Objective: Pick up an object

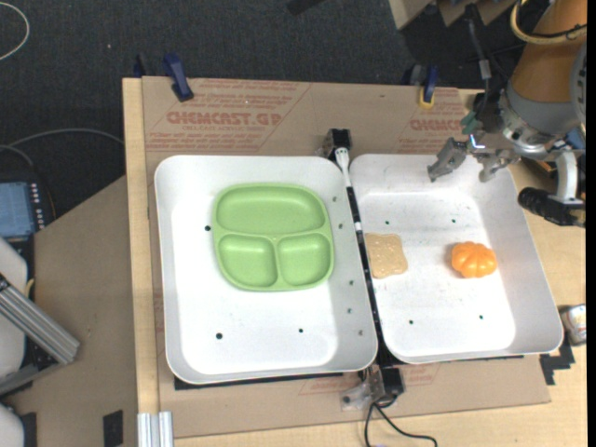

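An orange pumpkin-shaped object lies in the right bin, right of its middle. A tan, flat, toast-like piece lies near that bin's left wall. My gripper hangs over the bin's far right corner, well above and behind both objects. Its two fingers are spread apart with nothing between them.
The left bin holds a green divided plate. Blue clamps grip the cardboard base's far edge. A black bracket sits between the bins at the back. Cables trail off the front edge.
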